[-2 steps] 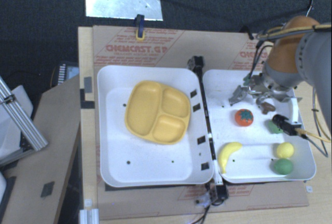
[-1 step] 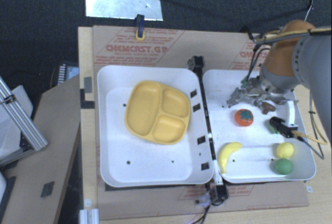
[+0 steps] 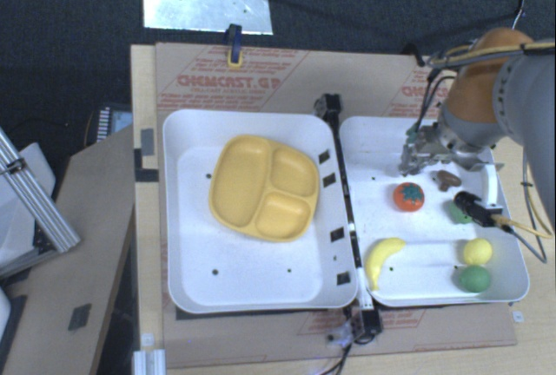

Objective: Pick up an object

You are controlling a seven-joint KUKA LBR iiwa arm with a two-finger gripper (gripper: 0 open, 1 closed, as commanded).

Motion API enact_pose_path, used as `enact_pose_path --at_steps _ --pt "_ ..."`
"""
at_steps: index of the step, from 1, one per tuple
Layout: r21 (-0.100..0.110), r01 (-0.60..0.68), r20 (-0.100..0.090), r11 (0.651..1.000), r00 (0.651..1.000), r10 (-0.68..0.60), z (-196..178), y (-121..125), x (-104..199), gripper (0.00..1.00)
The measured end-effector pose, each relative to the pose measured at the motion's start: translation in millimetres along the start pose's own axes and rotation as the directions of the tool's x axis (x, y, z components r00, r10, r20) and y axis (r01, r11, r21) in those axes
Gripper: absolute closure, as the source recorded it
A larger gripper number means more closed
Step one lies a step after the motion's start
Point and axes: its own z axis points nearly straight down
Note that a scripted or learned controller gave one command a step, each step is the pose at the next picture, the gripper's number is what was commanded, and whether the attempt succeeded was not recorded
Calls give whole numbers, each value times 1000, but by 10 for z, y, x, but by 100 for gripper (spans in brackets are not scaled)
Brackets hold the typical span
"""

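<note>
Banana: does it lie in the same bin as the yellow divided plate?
No, the banana lies in the view's right bin, while the yellow divided plate sits in the left bin.

- gripper (image 3: 415, 161) sits in the right bin (image 3: 373, 143), toward the back
- tomato (image 3: 409, 196) just in front of the gripper, same bin
- small lump (image 3: 447, 180) just to the gripper's right, near the tomato
- banana (image 3: 382, 259) well in front, by the bin's left wall
- lemon (image 3: 476, 252) front-right of the gripper, lime (image 3: 474, 279) just in front of the lemon
- left bin (image 3: 200, 269) to the gripper's left, divided plate (image 3: 261, 187) in it, well apart
</note>
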Motion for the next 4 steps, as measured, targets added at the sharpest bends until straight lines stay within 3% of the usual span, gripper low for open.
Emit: enact_pose_path --at_steps 3,4 --pt "-2 5 0 1000 1000 -5 -1452 225 -56 100" --pt "3 8 -2 1000 1000 -8 -1364 225 437 100"
